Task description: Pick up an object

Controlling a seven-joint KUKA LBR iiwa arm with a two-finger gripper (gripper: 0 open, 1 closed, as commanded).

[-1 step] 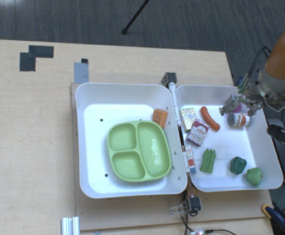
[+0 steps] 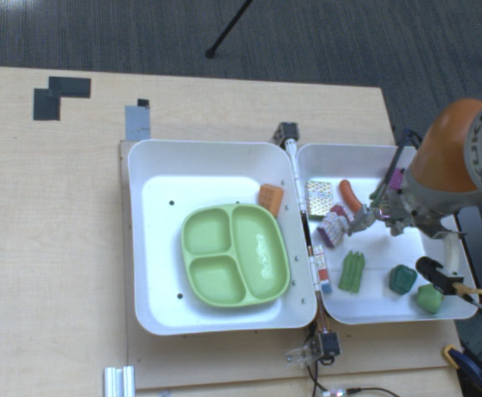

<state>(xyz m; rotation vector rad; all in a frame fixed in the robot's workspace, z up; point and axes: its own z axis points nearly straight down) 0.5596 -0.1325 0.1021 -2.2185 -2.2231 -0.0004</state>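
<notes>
My gripper (image 2: 369, 218) hangs over the right bin (image 2: 373, 308), near its middle. Just left of it lies a purple and white object (image 2: 332, 226), and an orange-red sausage (image 2: 350, 193) lies just above it. A checkered packet (image 2: 319, 194) rests by the bin's left wall. Toward the front sit a ribbed green piece (image 2: 352, 271), a dark green pepper (image 2: 403, 279) and a light green object (image 2: 428, 298). I see nothing held in the gripper.
The left bin (image 2: 154, 246) holds a green divided plate (image 2: 236, 255) and a small orange block (image 2: 270, 197) at the plate's upper right. The grey arm with its orange band (image 2: 451, 151) covers the right bin's far right corner.
</notes>
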